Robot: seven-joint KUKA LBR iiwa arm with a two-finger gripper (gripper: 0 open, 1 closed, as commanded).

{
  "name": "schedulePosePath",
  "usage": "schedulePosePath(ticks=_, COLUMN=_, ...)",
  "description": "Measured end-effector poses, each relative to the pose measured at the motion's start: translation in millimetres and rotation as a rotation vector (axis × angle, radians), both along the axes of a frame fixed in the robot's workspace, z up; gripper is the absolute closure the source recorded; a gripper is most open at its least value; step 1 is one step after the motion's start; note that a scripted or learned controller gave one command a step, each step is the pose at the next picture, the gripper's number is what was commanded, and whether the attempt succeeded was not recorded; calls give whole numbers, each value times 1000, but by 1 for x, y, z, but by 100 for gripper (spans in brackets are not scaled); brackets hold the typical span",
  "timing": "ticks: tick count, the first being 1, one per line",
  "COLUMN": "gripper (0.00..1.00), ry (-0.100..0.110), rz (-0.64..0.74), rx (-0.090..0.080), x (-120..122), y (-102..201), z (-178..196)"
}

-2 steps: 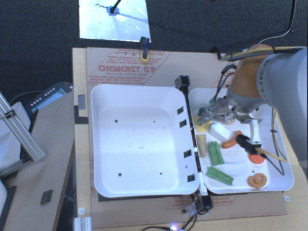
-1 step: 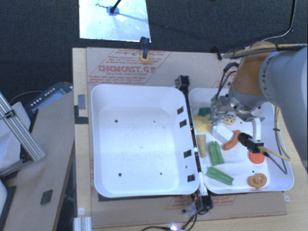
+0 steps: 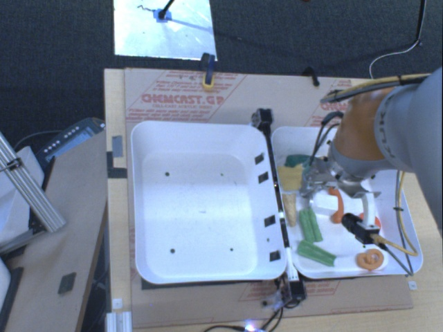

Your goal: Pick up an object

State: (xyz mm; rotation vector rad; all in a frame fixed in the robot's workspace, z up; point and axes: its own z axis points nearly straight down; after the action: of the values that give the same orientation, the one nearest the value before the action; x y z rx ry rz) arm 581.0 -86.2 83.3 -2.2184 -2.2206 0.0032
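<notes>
Red lettering reading "CHEMCAST GP" crosses the board (image 3: 181, 97) above the bins, while at right of centre the gripper (image 3: 320, 191), its jaw state impossible to tell, hangs over the right bin (image 3: 408, 216) just above a green block (image 3: 309, 224).

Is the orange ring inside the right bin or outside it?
Inside: the orange ring lies on the right bin floor, near its front corner.
</notes>
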Motion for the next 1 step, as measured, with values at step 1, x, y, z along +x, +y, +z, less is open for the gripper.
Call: schedulePosePath(ticks=1, gripper=100, ry=-8, rz=4, rx=-1, x=36, y=3, z=2)
